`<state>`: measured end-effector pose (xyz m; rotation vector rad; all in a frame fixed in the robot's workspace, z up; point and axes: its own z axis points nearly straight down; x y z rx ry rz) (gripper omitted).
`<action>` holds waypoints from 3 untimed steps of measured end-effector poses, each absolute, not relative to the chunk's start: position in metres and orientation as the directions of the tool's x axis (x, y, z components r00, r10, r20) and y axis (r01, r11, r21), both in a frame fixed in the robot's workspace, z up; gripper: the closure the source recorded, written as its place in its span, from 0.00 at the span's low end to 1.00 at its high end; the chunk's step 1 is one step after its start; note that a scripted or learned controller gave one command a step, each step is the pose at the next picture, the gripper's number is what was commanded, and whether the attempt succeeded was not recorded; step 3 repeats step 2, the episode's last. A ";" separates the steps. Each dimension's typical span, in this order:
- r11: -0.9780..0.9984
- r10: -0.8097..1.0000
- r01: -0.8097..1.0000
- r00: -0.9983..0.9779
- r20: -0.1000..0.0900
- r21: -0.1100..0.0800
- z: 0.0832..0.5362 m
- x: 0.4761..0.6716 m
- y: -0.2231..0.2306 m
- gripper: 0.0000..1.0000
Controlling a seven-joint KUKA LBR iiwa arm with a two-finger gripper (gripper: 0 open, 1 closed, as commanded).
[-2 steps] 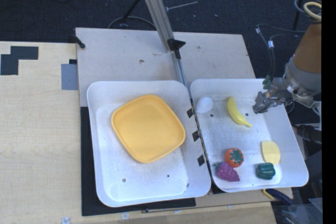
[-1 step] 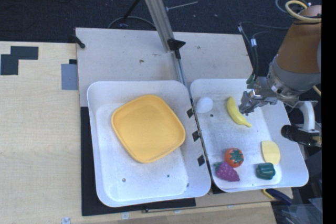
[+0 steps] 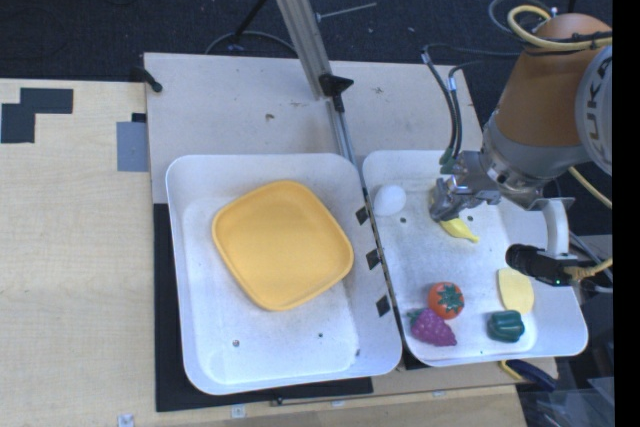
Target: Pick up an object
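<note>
Down low over the right bin [image 3: 560, 340], the gripper [image 3: 447, 203], finger spread impossible to tell from above. Just right and near of it, almost under the tips, a small banana [image 3: 460, 229], long axis running left-far to right-near. Well nearer in the same bin: tomato [image 3: 446, 299], purple grapes [image 3: 433, 327], green pepper [image 3: 506, 325]. Off left, white ball [image 3: 388, 199].

Bright, even overhead light – white bins [image 3: 200, 215] near glare (floor dark); soft shadows, slight overall blur.
</note>
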<state>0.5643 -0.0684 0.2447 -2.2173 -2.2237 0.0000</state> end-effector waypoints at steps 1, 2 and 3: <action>0.003 1.000 1.000 -0.003 0.001 -0.002 0.231 0.565 -0.017 1.00; 0.004 1.000 1.000 -0.004 0.001 0.000 0.241 0.557 0.038 1.00; 0.004 1.000 1.000 -0.004 0.001 0.000 0.241 0.557 0.038 1.00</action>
